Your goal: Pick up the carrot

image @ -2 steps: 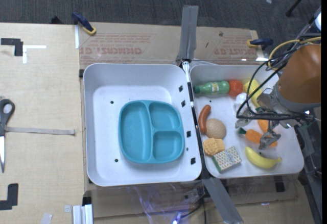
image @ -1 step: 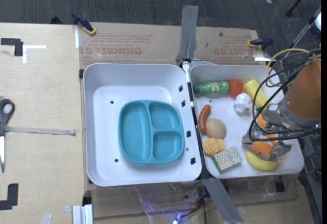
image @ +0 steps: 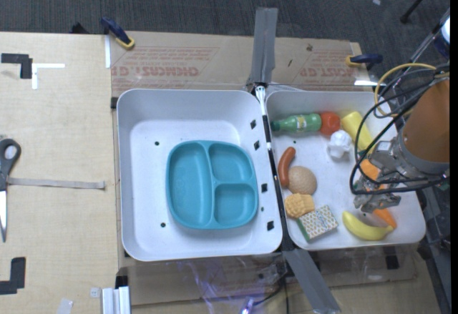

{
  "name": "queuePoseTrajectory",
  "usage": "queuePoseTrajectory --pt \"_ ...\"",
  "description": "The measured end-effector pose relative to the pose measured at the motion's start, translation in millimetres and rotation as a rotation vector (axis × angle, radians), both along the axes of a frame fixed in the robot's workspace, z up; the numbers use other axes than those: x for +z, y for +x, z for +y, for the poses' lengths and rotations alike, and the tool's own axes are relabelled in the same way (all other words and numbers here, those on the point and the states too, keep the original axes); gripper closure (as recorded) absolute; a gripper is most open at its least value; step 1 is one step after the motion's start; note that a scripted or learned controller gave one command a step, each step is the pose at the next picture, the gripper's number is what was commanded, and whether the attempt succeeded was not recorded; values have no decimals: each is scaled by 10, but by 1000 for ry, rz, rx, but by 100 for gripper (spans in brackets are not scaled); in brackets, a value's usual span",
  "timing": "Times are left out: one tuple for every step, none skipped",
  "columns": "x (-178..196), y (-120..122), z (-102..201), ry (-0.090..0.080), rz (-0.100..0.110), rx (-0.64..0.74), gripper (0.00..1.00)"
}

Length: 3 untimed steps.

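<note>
The arm [image: 428, 126] reaches in from the right, and its gripper [image: 377, 198] hangs low over the right-hand end of the right bin [image: 325, 242]. Whether the tool is apart, together or clamped on anything cannot be told from this slant, since cables and the wrist crowd the spot.

The carrot [image: 386, 217] lies at the bin's right end, just below the gripper and touching the upper side of a banana [image: 365, 227]. A small orange stretch of it shows (the rest is hidden under the tool), so whether the gripper touches it cannot be told.

Elsewhere in the right bin, a green bottle [image: 296, 122] lies on its side along the far wall, with a red tomato [image: 330, 121] just beside its right end. Near them are a yellow piece of fruit [image: 355, 126] and a small white object [image: 339, 143]. Toward the left wall lie a sausage [image: 286, 164], a round tan potato [image: 302, 180], a waffle-like yellow piece [image: 299, 204] and a patterned box [image: 318, 222], set close together.

The left bin [image: 136, 184] holds a blue divided tray [image: 212, 184] with three compartments, lying flat near the middle. On the bench [image: 50, 162] to the left, scissors [image: 6, 184] lie at the edge of the view.
</note>
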State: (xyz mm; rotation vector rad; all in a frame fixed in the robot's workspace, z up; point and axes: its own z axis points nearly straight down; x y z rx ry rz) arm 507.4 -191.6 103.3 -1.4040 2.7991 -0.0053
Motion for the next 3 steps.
queuePoseTrajectory --pt "-109 -277 154 -4 6 621 100" --pt "883 -280 1019 -3 5 686 100" --pt "882 -281 1016 -3 6 686 0"
